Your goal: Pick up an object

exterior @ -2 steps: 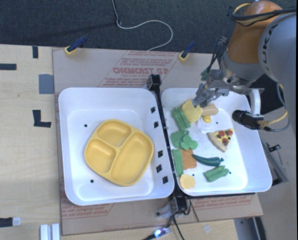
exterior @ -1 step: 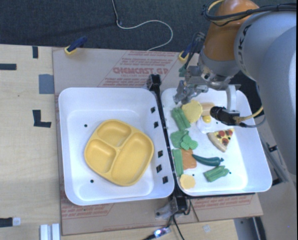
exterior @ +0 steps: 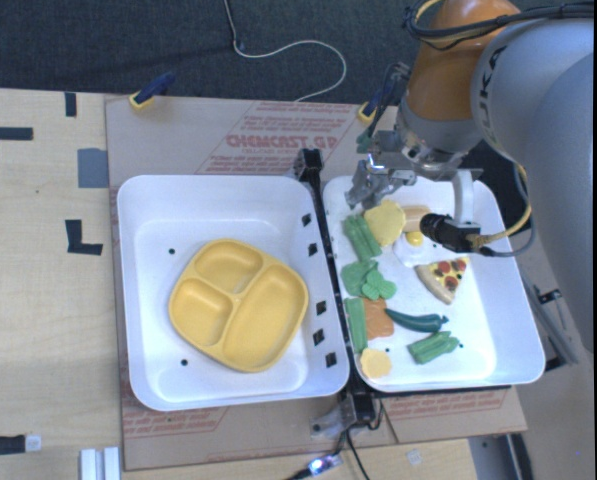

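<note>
End effector [exterior: 363, 190] low over right bin [exterior: 498, 353], at far-left corner; finger state unclear, cannot tell. Toy food just below: yellow piece [exterior: 385, 222], green strip [exterior: 360, 238], pizza slice [exterior: 442, 279]. Arm [exterior: 518, 68] cut off at right. Yellow tray [exterior: 239, 303] in left bin [exterior: 143, 268].

A brown cardboard sheet [exterior: 268, 138] with red printing is laid beneath both bins. A yellow-and-blue clamp [exterior: 150, 89] is seen at its far left corner. A thin white cable [exterior: 278, 48] is looped over the dark carpet [exterior: 98, 18] beyond.
</note>
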Controlling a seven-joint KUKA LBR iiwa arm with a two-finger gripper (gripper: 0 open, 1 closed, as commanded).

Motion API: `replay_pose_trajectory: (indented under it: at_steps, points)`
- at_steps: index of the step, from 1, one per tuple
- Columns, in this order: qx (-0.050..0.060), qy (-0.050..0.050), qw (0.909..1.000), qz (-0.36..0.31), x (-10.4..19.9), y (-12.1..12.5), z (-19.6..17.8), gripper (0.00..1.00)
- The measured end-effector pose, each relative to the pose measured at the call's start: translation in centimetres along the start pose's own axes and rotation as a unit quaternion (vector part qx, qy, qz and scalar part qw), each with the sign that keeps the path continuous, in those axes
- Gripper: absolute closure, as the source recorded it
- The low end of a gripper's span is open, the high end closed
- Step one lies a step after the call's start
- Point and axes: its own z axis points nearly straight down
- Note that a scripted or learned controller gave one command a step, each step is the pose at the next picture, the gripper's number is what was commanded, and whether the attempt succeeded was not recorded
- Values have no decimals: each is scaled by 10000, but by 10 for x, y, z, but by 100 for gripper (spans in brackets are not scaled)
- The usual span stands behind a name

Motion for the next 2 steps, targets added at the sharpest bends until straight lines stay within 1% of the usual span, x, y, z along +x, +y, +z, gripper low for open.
replay_pose_trajectory:
  at_steps: [1, 2]
  points:
    - [-4, -3, 10000, -1, 2, 18, 6, 100]
    - [4, -4, 10000, 3, 14, 6, 3, 100]
